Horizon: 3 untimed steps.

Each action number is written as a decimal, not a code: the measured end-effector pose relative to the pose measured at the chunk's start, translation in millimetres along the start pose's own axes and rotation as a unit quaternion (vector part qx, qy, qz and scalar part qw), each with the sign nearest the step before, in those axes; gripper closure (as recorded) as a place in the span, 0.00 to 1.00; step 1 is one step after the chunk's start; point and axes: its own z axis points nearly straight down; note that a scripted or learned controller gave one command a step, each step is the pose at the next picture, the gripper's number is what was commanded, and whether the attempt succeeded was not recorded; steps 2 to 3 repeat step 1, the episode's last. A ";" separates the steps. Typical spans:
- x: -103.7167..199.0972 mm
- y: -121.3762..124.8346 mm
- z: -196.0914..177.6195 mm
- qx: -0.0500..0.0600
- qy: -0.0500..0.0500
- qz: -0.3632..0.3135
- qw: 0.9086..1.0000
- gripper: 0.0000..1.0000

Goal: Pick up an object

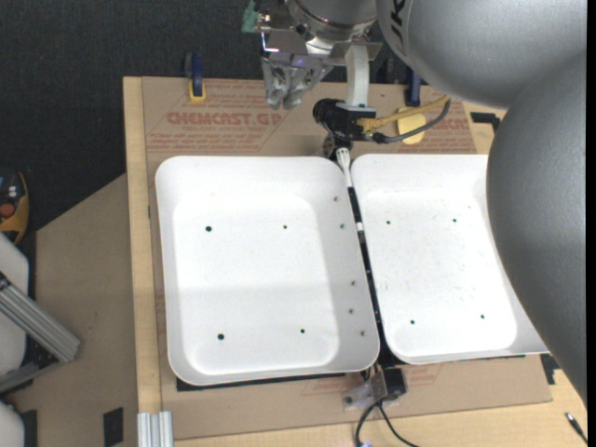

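Camera view shows the hand (282, 89) raised above the table's (233, 115) far edge, beyond the left bin (172, 250); whether it is spread or pinching cannot be told; no object is visibly held, so the pickup looks undone.

both bins (251, 268) smooth white plastic, slight sheen. board (223, 119) below jaws matt brown, printed. arm (521, 63) casing smooth satin grey.
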 end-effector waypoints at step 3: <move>30.0 -2.9 76.4 0.008 -0.001 -0.003 1.000 1.00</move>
